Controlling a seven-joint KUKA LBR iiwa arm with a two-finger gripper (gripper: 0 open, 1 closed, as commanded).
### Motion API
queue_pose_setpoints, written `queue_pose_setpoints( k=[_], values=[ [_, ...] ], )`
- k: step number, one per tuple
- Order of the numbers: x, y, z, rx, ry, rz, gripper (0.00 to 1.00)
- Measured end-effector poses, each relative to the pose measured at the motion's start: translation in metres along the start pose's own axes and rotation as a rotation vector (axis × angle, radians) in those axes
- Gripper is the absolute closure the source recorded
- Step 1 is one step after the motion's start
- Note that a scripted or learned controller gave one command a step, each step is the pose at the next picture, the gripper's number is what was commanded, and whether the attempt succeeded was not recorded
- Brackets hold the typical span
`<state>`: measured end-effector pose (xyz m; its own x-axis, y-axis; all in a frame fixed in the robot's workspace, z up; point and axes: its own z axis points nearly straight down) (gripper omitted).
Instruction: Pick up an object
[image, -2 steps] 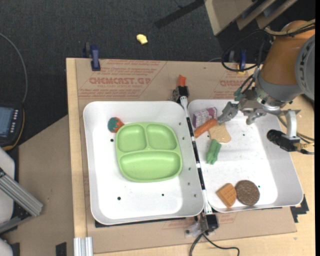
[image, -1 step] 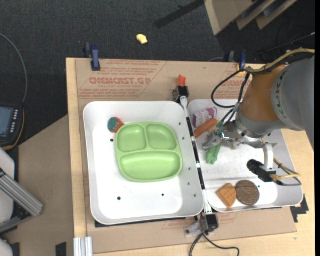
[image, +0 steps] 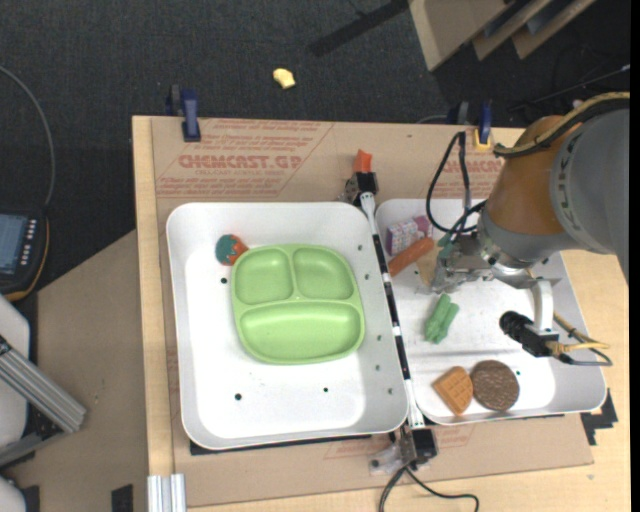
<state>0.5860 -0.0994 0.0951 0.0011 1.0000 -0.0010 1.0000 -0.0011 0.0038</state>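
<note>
My gripper (image: 447, 272) reaches down into the right bin (image: 572, 300), at its upper left part. Just left of it lies an orange carrot-like piece (image: 410, 256), with a pink and purple packet (image: 403, 234) behind that. A green block (image: 440, 319) lies a little below the gripper, apart from it. Near the bin's front edge sit a tan waffle-like square (image: 453, 389) and a round brown cookie (image: 495, 385). I see nothing lifted off the bin floor.
The left bin (image: 200, 380) holds a green divided plate (image: 296, 303), with a small red and teal ball (image: 230, 248) at the plate's upper left corner. A ridge with black clips (image: 385, 290) separates the bins. The arm covers the right bin's upper right.
</note>
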Motion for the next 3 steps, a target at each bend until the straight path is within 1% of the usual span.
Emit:
queue_pose_setpoints(
  k=[1, 2, 3],
  values=[
    [0.000, 0.000, 0.001, 0.001, 0.000, 0.000, 0.00],
    [0.009, -0.054, 0.011, 0.010, 0.003, 0.001, 0.00],
    [0.008, -0.051, 0.000, 0.002, 0.001, 0.000, 1.00]
  ],
)
